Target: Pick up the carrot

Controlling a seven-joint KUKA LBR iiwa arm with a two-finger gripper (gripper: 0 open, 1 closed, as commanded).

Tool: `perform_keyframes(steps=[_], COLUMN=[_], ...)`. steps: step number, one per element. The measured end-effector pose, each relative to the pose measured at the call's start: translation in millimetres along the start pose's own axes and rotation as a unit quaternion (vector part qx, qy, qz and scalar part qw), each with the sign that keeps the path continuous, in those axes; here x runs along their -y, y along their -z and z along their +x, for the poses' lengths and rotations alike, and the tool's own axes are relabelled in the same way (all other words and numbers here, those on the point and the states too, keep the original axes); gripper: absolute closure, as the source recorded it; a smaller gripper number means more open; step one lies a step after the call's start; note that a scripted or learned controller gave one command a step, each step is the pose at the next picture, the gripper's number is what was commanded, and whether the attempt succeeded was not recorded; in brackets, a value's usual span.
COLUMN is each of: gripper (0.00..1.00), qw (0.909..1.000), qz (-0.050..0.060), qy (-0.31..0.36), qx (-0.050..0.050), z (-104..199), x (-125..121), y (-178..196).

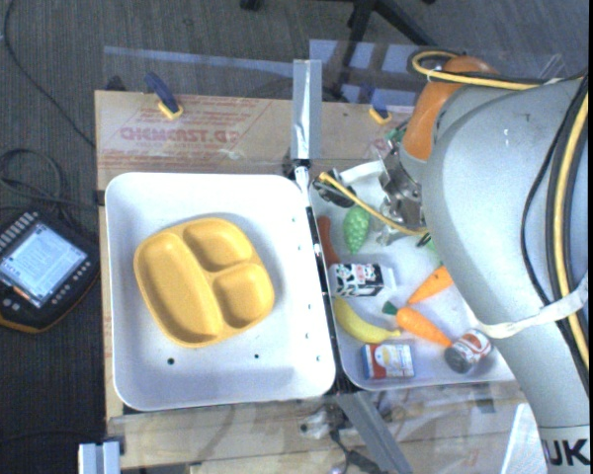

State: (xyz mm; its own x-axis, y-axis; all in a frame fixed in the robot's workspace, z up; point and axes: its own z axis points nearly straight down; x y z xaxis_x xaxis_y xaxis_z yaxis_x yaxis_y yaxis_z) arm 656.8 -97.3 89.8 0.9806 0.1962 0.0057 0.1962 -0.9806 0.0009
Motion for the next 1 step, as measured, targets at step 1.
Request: perform_keyframes(steps=[1], gripper=[1.0], qw=[1.0], qz=[-0.002], qy=[0.001], qx=[-0.003], z=[-4.9], x=[0.8], y=[0.5])
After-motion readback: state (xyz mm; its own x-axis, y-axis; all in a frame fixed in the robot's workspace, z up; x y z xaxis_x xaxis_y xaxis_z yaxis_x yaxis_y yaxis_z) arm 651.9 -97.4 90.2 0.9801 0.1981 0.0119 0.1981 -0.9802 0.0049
